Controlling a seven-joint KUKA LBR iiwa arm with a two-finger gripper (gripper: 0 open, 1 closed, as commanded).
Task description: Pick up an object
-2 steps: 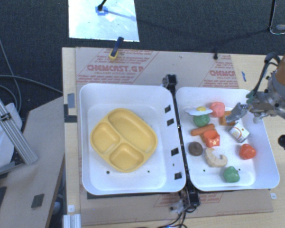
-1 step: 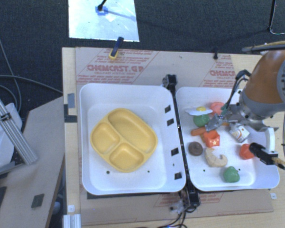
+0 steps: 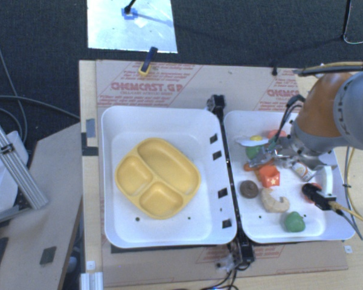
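Arm comes in from the right, wrist bent low over the right bin [image 3: 263, 225]. The gripper [image 3: 263, 157] sits down among the toys in the far-left part of that bin, prob. so it can come straight down on one of them. Can't tell how wide the jaws stand; metal and clutter overlap there, and nothing can be seen held between them.

Likeliest target, as a judgement: the green piece [image 3: 252, 151], just left of the gripper and touching or nearly touching it. Next to it on the far side lies a white-and-yellow piece [image 3: 252, 141]. An orange block [image 3: 269, 175] lies just near of the gripper, also within easy reach.

Crowding is the main problem. Those three sit tight together, so closing could catch two at once or nudge one away. A red-orange bit [image 3: 272, 135] lies farther back, partly hidden by the arm.

Rest of the bin is looser:
- brown disc [image 3: 249, 189], near-left
- beige lump [image 3: 274, 202], nearer
- green ball [image 3: 294, 222], by the near wall

All well apart from the gripper, not in its way.

Left bin [image 3: 127, 125] holds only a yellow divided plate [image 3: 157, 177], lying flat, well apart across the divider. Both bins rest on the table [image 3: 169, 86].
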